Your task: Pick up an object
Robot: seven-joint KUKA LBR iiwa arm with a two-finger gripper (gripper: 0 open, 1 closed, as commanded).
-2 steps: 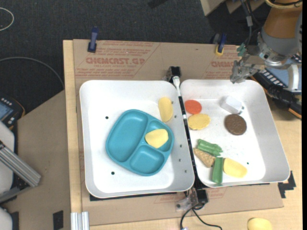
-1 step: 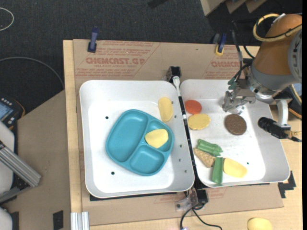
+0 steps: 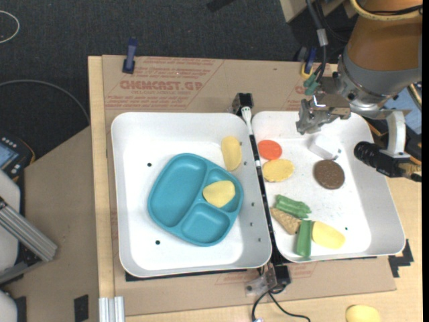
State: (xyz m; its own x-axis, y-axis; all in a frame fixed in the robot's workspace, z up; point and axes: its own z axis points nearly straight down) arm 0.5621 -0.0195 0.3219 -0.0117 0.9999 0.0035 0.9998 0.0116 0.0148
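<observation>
At about one o'clock of the right bin (image 3: 375, 210) hangs the gripper (image 3: 315, 123), low over the white floor; whether its jaws are open or closed I cannot tell, and nothing shows between them.

Objects to pick lie in both bins. Six are in the right bin: one orange disc (image 3: 270, 149) at ten o'clock, one pale yellow round piece (image 3: 278, 170) touching it just below, one brown round cookie (image 3: 329, 174) near the centre, one green bean pod (image 3: 292, 205) at seven o'clock, one tan bread-like piece (image 3: 285, 221) under it, and at six o'clock one green stick (image 3: 303, 239) beside one yellow lemon-shaped piece (image 3: 328, 235). That makes seven things, counted again.

Three things are in the left bin (image 3: 131, 180): one teal divided plate (image 3: 184, 200) in the middle, one yellow piece (image 3: 219, 193) lying in the plate's three o'clock compartment, and one pale yellow oblong piece (image 3: 231, 153) at two o'clock, just beside the plate's rim.

Both bins sit side by side on the cardboard-covered bench (image 3: 167, 79).
</observation>
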